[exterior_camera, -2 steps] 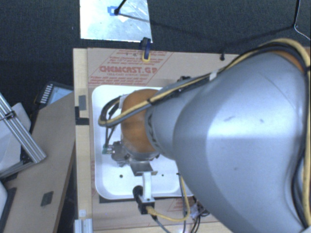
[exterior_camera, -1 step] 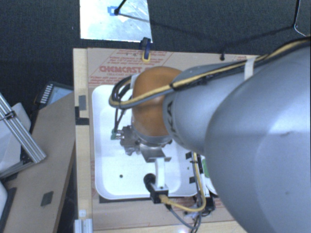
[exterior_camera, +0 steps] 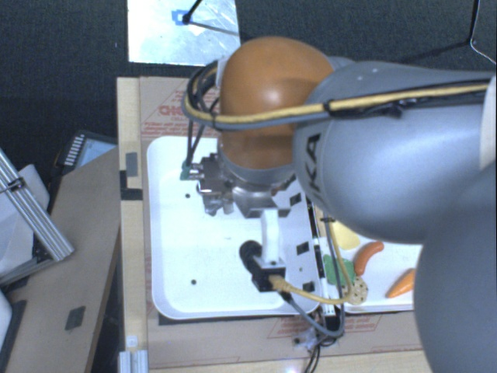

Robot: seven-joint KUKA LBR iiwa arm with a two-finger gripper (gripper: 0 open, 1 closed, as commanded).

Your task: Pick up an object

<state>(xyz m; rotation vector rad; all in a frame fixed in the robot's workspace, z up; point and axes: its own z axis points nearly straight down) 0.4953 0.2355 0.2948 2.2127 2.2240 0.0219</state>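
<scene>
1. The gripper (exterior_camera: 221, 195) hangs under the grey arm with the orange band (exterior_camera: 268, 107), above the left shallow white bin (exterior_camera: 167, 231). The wrist covers it, so I cannot tell if it is released or clenched, and I cannot say that it holds anything.
2. The things to pick lie in the right shallow white bin (exterior_camera: 388, 307), near its left wall: a long orange piece (exterior_camera: 368, 256), a second orange piece (exterior_camera: 401, 284), a small green piece (exterior_camera: 338, 270), a round beige disc with holes (exterior_camera: 356, 290) and a pale yellow lump (exterior_camera: 346, 239).
3. Risk: around the gripper the left bin has only bare floor with a few dark specks, so a descent here probably closes on nothing.
4. Risk: the 5 things lie close together and beside the wall. A grasp there can push 1 away, catch 2 at once, or strike the wall.
</scene>
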